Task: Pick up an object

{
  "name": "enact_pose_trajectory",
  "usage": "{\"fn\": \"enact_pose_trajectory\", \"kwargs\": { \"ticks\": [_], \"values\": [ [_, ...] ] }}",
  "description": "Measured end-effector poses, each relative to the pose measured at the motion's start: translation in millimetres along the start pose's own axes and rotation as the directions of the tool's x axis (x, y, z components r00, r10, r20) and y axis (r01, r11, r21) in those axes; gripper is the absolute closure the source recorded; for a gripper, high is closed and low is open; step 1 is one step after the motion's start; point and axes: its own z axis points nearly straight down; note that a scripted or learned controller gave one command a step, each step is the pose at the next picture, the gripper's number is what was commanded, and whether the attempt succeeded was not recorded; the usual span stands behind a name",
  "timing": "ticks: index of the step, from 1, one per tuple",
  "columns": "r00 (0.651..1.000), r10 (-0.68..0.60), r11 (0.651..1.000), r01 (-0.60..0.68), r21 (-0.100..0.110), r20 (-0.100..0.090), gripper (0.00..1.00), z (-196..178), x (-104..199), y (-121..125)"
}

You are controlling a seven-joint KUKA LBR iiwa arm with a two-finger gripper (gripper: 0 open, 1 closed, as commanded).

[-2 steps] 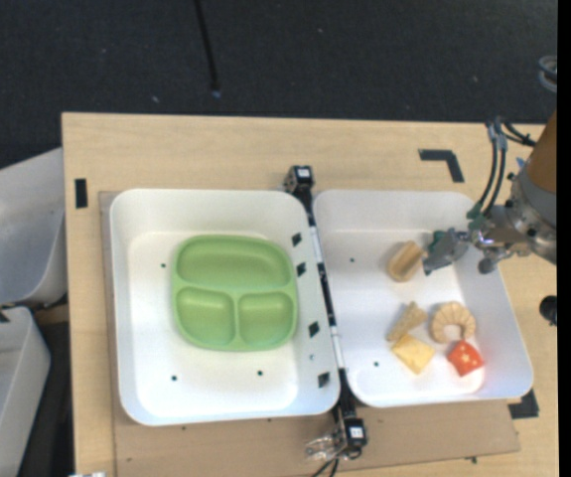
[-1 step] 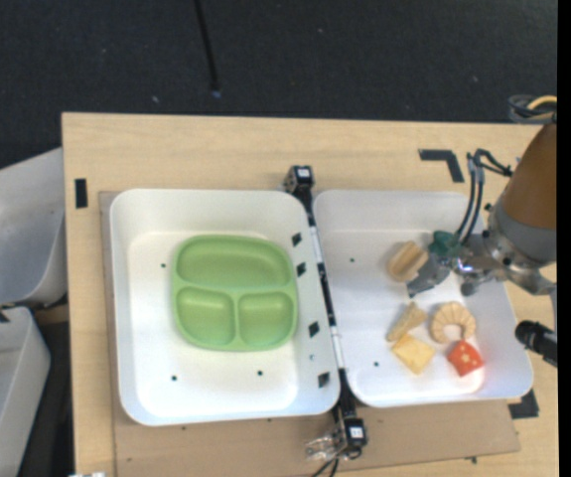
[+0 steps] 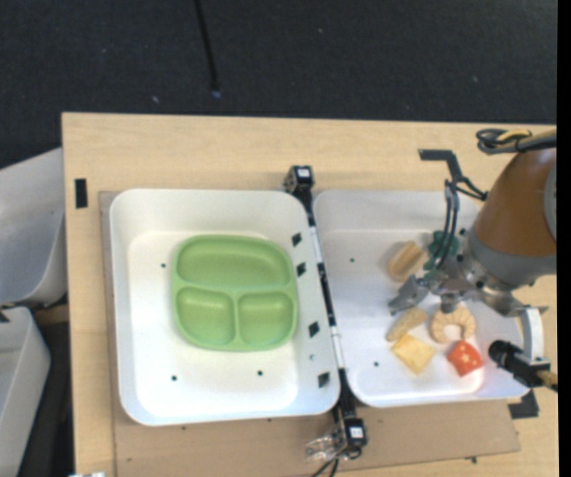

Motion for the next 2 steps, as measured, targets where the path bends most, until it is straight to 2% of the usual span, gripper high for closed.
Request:
{"fn": "enact_pose_trajectory", "kwargs": {
  "ticks": [1, 2],
  "values": [
    [1.0, 0.001, 1.0, -0.001, -0.002, 0.0, 0.0, 49.5, -0.8, -0.5],
    [1.0, 0.007, 1.0, -0.007, -0.009, 0.001, 1.0, 35.8, -1.9, 1.1]
  ]
}}
